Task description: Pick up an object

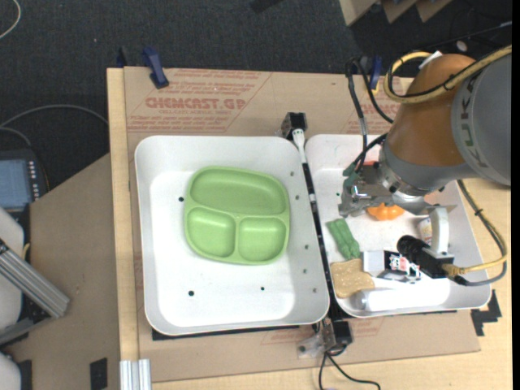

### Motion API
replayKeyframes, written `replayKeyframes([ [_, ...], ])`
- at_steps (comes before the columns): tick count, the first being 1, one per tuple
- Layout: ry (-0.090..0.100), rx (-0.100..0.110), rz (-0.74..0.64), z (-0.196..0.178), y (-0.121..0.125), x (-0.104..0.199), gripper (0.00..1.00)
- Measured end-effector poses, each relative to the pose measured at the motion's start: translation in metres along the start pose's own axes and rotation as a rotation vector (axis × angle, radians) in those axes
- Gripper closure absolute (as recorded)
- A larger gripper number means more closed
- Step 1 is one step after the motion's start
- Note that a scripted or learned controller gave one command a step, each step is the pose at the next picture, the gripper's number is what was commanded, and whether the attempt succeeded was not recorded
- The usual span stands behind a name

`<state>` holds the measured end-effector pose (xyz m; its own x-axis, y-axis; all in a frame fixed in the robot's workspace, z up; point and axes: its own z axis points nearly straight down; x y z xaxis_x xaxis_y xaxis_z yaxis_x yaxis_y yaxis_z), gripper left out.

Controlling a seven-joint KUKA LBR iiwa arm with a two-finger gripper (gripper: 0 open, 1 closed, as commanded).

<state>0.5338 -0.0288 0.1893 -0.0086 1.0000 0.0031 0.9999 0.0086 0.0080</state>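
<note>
Jaws [357,195] are down in the right bin [467,299], mostly hidden under the wrist — can't tell how far open, nor whether they hold anything. Orange object [383,212] sits just beside them, half covered. Green strip [343,238] nearer. Left bin [154,218] holds a green tray [237,214]. Cardboard [195,100] reads "CHEMCAST".

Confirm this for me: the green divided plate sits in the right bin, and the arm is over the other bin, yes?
Not quite. The camera view shows the green plate in the left bin, not the right. The arm is over the other bin, as you said.
</note>
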Motion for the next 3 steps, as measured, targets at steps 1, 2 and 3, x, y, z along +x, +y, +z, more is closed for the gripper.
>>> replayKeyframes([
  [1, -0.001, 0.004, 0.001, -0.033, -0.027, 0.067, 1.00],
  [2, 0.002, 0.000, -0.002, -0.103, -0.033, 0.151, 1.00],
  [3, 0.002, 0.000, -0.003, -0.168, -0.052, 0.244, 1.00],
])
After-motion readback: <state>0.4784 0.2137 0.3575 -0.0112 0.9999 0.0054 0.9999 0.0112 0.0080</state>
